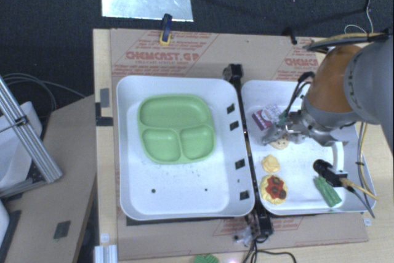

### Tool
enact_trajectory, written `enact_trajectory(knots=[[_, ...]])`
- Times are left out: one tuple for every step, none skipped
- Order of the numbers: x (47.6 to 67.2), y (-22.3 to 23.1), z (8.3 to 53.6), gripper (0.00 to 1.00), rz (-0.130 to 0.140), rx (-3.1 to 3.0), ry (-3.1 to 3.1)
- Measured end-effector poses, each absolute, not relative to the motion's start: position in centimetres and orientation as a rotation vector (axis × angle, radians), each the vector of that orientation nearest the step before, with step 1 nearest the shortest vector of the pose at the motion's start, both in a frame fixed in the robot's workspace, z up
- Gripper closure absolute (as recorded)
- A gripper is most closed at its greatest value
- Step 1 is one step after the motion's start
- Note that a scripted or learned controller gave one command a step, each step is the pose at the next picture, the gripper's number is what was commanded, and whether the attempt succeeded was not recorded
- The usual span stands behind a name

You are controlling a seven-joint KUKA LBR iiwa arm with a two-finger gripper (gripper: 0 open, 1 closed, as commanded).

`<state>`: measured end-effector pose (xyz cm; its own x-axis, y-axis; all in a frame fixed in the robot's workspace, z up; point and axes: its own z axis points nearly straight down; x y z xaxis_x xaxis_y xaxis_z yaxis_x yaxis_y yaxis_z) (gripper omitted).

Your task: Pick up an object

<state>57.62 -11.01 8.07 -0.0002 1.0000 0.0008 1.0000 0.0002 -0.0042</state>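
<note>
Though I cannot tell if the fingers [274, 135] are apart, the tan biscuit [281, 144] lies just beside them.

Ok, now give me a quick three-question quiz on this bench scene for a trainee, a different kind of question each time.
1. Where does the pincer hang? A) over the bench edge B) over the right bin C) over the plate
2. True or false: the green divided plate lies in the right bin.
3. Fill in: the plate has ___ compartments.

Key: 1 B; 2 false, it lies in the left bin; 3 three.
</note>
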Motion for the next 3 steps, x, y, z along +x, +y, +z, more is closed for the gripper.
enact_trajectory(knots=[[62.7,-9.8,8.6,0.0,-0.007,-2.218,-2.233],[62.5,-9.8,9.6,1.0,-0.004,-2.217,-2.228],[62.5,-9.8,9.6,0.0,-0.004,-2.217,-2.229]])
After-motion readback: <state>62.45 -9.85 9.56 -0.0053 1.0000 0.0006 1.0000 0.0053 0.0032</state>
